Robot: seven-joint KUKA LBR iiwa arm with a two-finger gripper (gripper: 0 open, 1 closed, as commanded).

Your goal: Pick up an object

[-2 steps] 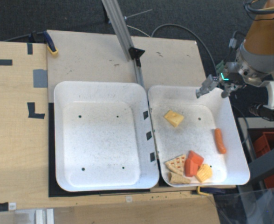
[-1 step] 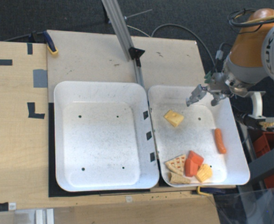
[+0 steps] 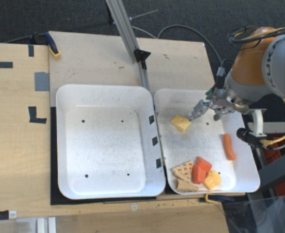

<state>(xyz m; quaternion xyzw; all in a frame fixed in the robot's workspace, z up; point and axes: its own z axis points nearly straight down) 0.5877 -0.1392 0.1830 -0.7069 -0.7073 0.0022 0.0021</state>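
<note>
At the near edge of the right bin [image 3: 239, 181], a cluster sits close together: a waffle-patterned tan piece [image 3: 183, 171], an orange-red block [image 3: 201, 170] touching it, a ridged yellow piece [image 3: 212, 180] at the block's right, and a small tan wedge [image 3: 185, 185] nearest the rim. Farther in, by the bin's right edge, an orange carrot-like stick [image 3: 229, 146] lies alone, well apart from the cluster. Farther still, near the bin's left wall, rests a yellow block [image 3: 181, 123]. The gripper [image 3: 197, 111] hangs just beside that block on its far right; whether it touches or how it is set I cannot tell. The left bin [image 3: 70, 130] lies alongside.
</note>
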